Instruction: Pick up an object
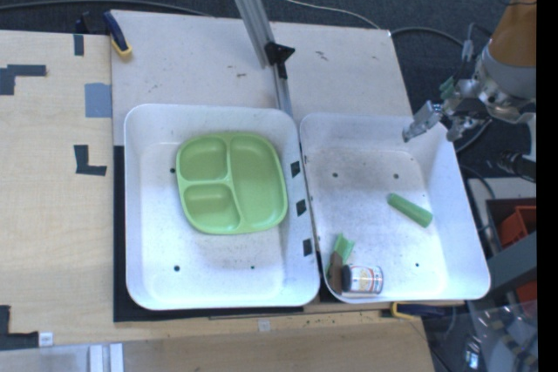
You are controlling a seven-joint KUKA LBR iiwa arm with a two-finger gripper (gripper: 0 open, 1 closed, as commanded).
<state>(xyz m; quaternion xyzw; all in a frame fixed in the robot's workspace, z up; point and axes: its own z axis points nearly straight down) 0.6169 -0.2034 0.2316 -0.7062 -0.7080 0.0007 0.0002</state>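
the grey arm's two-finger gripper [433, 123] hangs over the right shallow white bin's [453, 187] far right corner, fingers slightly apart, holding nothing. below it, well apart, a green plastic cylinder [410, 210] lies on the bin floor.

A metal pole [248, 0] slants in from twelve o'clock; a blue-yellow clamp [117, 33] lies on the bench [192, 57] at ten o'clock.
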